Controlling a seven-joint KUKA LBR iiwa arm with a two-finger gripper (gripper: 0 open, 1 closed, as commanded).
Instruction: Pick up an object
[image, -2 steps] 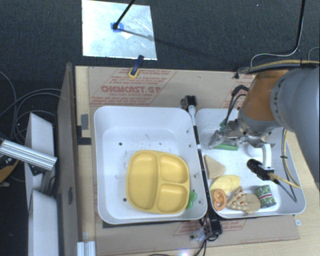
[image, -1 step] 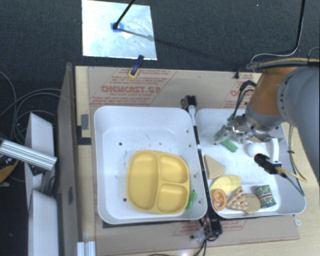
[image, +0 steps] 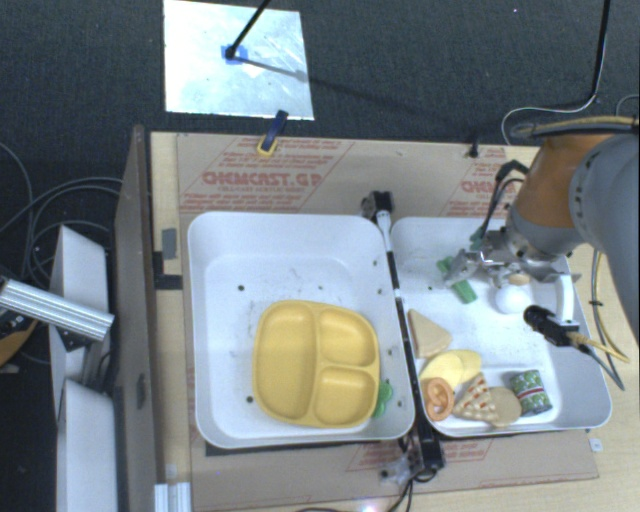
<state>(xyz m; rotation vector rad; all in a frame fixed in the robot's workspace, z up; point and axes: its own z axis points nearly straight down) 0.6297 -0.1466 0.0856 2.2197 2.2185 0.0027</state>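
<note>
The gripper (image: 478, 266), clenched or released I cannot tell, hangs in the right bin (image: 425, 245) just beside one green block (image: 463, 291) and one white ball (image: 511, 298), with one wedge (image: 428, 332) and one can (image: 530, 392) nearer the front, while the left bin (image: 230, 260) holds one yellow tray (image: 315, 362).

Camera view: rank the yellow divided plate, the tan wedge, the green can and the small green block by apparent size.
1. yellow divided plate
2. tan wedge
3. green can, nearly alike with the wedge, so unsure
4. small green block
</note>
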